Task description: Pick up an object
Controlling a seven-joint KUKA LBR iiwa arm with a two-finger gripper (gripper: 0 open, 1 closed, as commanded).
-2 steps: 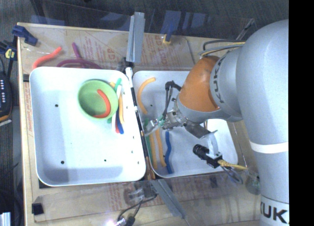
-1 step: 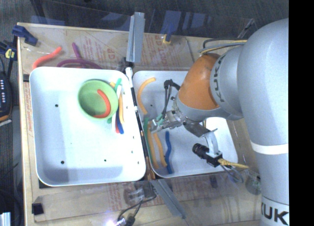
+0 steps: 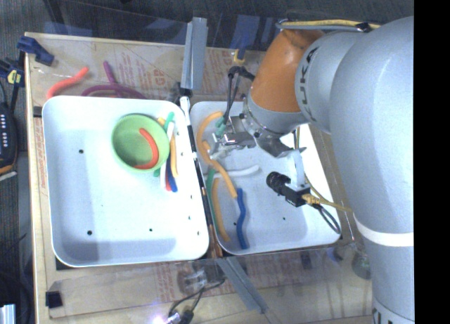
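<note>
Camera view: gripper point(image 3: 219, 141) over right bin point(image 3: 318, 235), finger state can't tell.
Round green bowl point(image 3: 139, 141) w/ red curved piece, left bin point(image 3: 67, 175) 12 o'clock; blue strip point(image 3: 240, 216) at 6.

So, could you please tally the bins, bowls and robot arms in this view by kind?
bins: 2, left bin and right bin
bowl: 1
arm: 1
total: 4
</note>
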